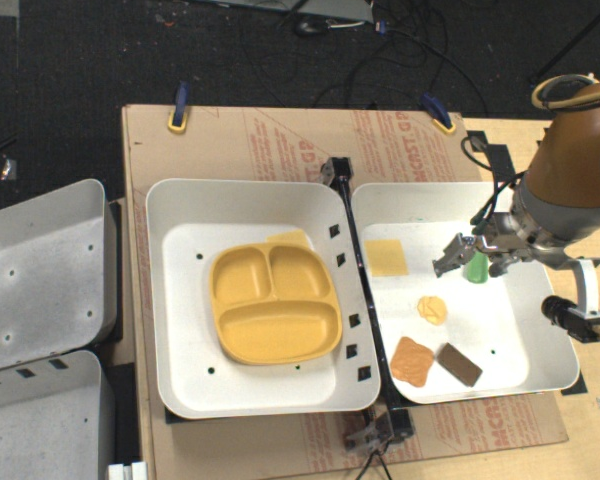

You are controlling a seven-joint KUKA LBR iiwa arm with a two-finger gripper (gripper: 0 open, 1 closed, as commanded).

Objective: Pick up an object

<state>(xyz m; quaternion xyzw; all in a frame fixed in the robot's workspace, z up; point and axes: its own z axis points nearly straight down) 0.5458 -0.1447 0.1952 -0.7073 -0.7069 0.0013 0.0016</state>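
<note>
- Left bin (170,268): shallow, white, with rounded corners. It holds a yellow divided plate (276,303) — three compartments, two small ones at the far side and one long one at the near side. The plate lies flat, roughly in the middle of the bin floor.
- A pale yellow flat piece (292,238) shows at the plate's far edge, partly hidden under it.
- Right bin (420,203): same make, set just beside the left bin, with a black divider strip (358,298) running between them.
- Contents of the right bin: a pale yellow square slice (386,257) near the divider; a small yellow rounded piece (432,310) near the middle; an orange-brown piece with a wavy edge (412,361) and a dark brown block (459,365) at the near side, these two just beside each other.
- Task item: a small green object (476,269) in the far right part of the right bin. Bright green, rounded; its finer shape cannot be made out, as the arm hardware covers part of it.
- Gripper (467,258): low over the right bin, reaching in from the right, directly at the green object. Whether the claw is wide, narrow or clamped on the object — cannot tell; the view is too cluttered here.
- Both bins sit on a cardboard sheet (260,148) held by two clamps (179,108) at its far edge.
</note>
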